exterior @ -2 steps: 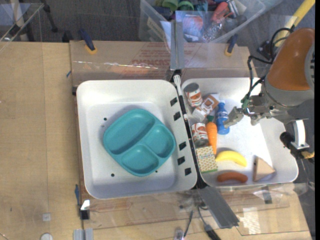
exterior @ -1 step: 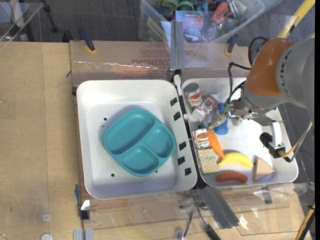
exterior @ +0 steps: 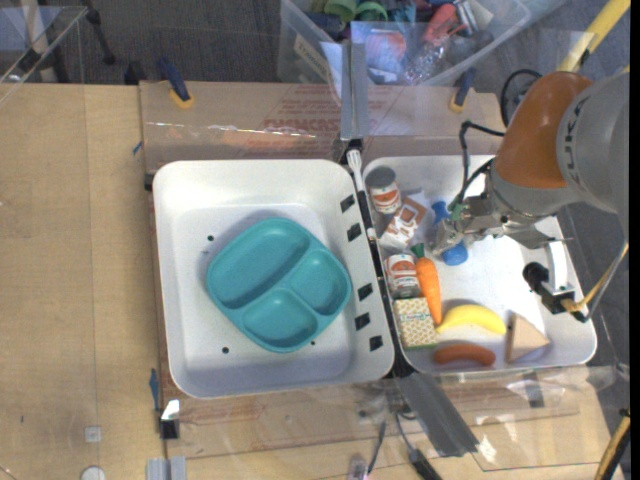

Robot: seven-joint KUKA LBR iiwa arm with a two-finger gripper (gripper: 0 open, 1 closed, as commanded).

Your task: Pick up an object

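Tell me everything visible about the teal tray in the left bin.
The teal tray is a rounded, plastic-looking divided plate with three compartments: one long one along its upper left, two smaller ones lower right. It lies flat, face up, turned diagonally, near the middle of the left bin. Nothing lies in it, and it touches only the bin floor.

Arm (exterior: 560, 148) reaching left, gripper (exterior: 447, 230) lowered
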